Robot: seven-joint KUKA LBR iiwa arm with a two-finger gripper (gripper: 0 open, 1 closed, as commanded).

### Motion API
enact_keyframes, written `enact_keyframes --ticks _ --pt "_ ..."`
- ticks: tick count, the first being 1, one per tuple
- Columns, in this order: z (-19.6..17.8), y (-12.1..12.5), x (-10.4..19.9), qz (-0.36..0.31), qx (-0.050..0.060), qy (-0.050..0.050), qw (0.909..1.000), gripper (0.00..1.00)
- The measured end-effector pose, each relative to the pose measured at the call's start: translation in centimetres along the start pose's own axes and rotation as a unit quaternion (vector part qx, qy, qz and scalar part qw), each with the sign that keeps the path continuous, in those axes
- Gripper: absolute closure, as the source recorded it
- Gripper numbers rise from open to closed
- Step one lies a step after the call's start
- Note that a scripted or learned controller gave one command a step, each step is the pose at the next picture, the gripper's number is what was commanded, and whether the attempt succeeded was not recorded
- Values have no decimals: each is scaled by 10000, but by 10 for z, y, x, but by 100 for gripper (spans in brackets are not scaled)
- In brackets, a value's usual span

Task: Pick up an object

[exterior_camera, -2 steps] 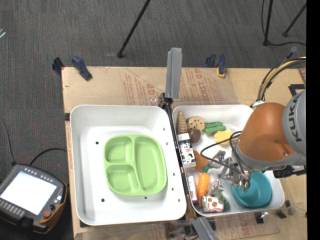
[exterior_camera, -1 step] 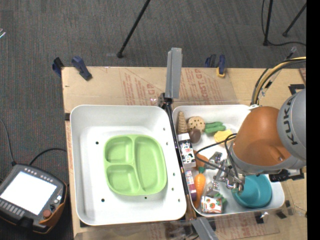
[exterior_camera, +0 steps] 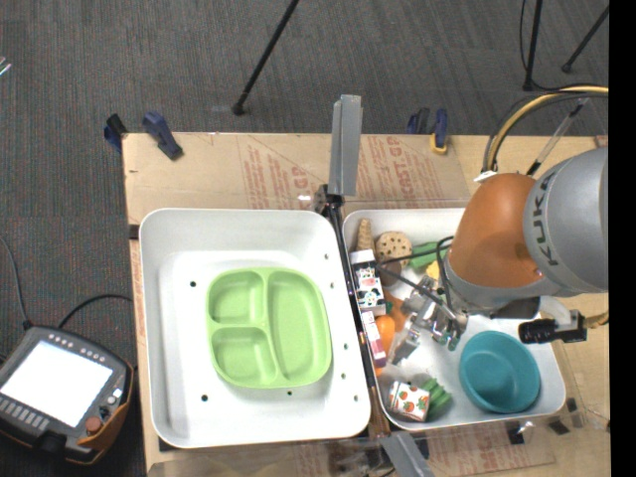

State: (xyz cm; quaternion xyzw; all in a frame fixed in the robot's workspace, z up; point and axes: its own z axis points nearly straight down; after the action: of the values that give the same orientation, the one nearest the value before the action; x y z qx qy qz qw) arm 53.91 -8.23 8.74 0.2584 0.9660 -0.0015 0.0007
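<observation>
We are observing the gripper point(exterior_camera: 422, 328) reaching into the right bin point(exterior_camera: 552, 405) from the right, with the orange band point(exterior_camera: 492, 246) of the arm sitting over that bin's middle. The fingers are pointing toward the bin's left wall, and we cannot tell whether they are wide or narrow — clutter and glare are masking the tips. Nothing is visibly sitting between them.

Candidate objects are crowding the right bin's left side: a small orange item point(exterior_camera: 386, 324) just beside the fingers, a cow-patterned carton point(exterior_camera: 367, 284) lying along the left wall, and a cookie point(exterior_camera: 394, 244) toward the far left corner. A small box printed with vegetables point(exterior_camera: 409, 399) is resting at the near left corner, and a teal bowl point(exterior_camera: 500, 371) is standing upright near the near right corner, just beside the gripper.

In the left bin point(exterior_camera: 159, 266), a green divided plate point(exterior_camera: 268, 328) is lying flat at the centre — well apart from the gripper.
</observation>
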Motion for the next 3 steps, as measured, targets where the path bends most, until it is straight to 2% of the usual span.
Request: enact_keyframes --ticks 1,2,3 --pt "0 23 -50 377 -13 13 9993 0" --pt "0 -56 -83 137 -8 3 9999 0" --pt "-1 28 -62 -224 -20 -2 9997 0"
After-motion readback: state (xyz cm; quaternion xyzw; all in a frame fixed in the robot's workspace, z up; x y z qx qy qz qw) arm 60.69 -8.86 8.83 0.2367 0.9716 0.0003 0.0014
